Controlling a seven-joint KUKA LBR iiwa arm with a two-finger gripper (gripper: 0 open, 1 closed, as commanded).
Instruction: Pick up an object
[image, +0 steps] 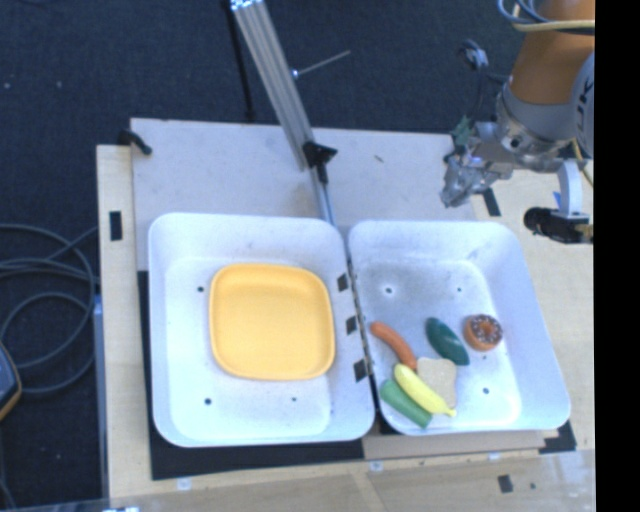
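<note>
1. So, the gripper (458, 192) hangs above the back edge of the right bin (520, 262), at its far corner. It holds nothing. It is too small and blurry here to tell how it is set.

2. All the little toys lie in the near part of the right bin. That is toward the front of the bench from the gripper, and well apart from it. To get one, the arm would likely have to come forward and go down.

3. The orange carrot (394, 343) may be the easiest pick, because it lies a bit more by itself. It is long and thin. It lies slanted, from the middle wall toward the front.

4. The other toys are close together:
   - a dark green pickle shape (447, 341), also slanted
   - a round brown donut (483, 332) just beside it
   - a yellow banana (424, 391) touching a pale slice of bread (439, 375)
   - a green pepper (404, 402) right under the banana

5. The left bin (178, 260) has a yellow plate (271, 321) lying flat in it.
</note>
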